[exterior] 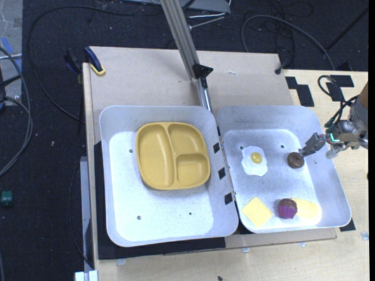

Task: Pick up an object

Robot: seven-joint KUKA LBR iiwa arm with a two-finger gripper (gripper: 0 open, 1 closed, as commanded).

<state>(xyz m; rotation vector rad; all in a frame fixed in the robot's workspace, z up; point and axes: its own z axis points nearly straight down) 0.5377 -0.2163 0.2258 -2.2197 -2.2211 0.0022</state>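
Nearby, small round brown object (296, 160), tool (316, 143) just beside it

Setting: robotics lab. Evidence: plywood surface (246, 69) on dark carpet (47, 157); loose black cables (41, 22) trailing at 9 and 12 o'clock; aluminium camera pole (179, 28) rising at 12 o'clock; two white bins (117, 215) holding toy food, including a fried egg (255, 160), and a yellow divided plate (173, 156).
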